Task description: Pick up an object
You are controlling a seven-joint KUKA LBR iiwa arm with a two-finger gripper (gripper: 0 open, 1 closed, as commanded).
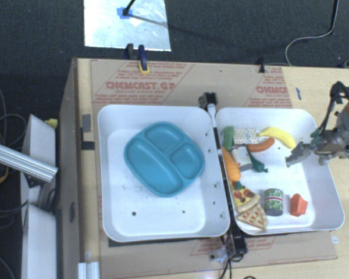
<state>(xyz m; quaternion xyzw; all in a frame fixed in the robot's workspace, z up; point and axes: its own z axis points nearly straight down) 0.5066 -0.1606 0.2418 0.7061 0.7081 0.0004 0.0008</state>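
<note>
Reaching in above the right bin [326, 173], the gripper [296, 154] hangs beside one banana [277, 135]; its opening cannot be told. Two pizza slices [248, 207] lie below.

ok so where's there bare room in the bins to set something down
Left bin: bare floor along its near edge and left side, around the blue divided plate. Right bin: a bare strip between the can and the gripper. Crowded along the divider: carrot, pizza slices, banana.

I see in the right bin [326, 182]: banana [277, 135], carrot [231, 165], can [273, 201], two pizza slices [248, 209], red block [298, 204], all lying loose.
</note>
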